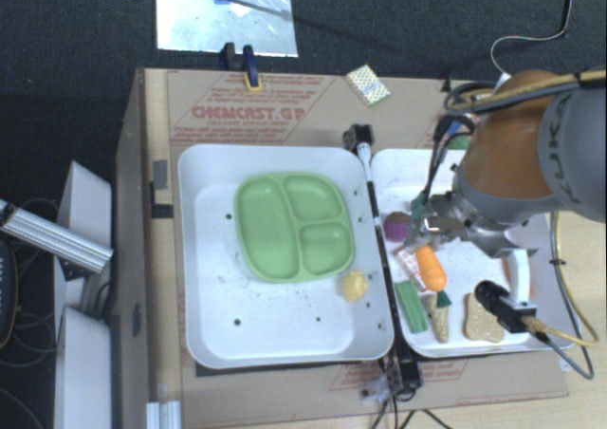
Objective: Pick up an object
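The gripper (pixel 424 228) hung low in the right bin (pixel 403 166) — whether open or closed could not be told. The orange carrot (pixel 432 268) lay just below it, beside a green block (pixel 412 305).

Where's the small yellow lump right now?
The yellow lump lies in the left bin, just off the green divided plate's lower right corner, near the divider.

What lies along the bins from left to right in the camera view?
Green plate → yellow lump → green stick → carrot → bread slice
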Robot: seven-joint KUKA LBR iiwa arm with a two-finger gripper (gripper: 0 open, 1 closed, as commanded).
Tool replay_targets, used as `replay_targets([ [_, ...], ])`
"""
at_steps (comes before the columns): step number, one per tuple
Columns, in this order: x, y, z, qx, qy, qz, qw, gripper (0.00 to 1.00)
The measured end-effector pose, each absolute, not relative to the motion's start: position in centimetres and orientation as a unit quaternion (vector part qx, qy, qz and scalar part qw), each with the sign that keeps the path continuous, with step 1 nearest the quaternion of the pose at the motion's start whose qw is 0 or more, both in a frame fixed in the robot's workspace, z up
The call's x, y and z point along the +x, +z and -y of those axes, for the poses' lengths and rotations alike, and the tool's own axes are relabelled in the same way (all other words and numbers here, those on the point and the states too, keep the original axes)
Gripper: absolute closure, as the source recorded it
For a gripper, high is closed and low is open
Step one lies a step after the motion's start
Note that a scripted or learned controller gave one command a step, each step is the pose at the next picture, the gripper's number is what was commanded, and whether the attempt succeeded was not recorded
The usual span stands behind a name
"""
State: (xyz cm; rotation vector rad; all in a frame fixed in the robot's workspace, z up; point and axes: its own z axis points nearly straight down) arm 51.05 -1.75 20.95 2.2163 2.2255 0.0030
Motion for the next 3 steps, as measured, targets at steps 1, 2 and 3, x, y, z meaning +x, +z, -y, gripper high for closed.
replay_targets([
  [1, 50.3, 24.1, -1.7, 0.705, 0.0011, -0.709, 0.0, 1.0],
  [2, 48.7, 24.2, 1.7, 0.706, 0.0003, -0.708, 0.001, 1.0],
  [3, 48.7, 25.3, -1.2, 0.705, 0.0012, -0.709, 0.0, 1.0],
])
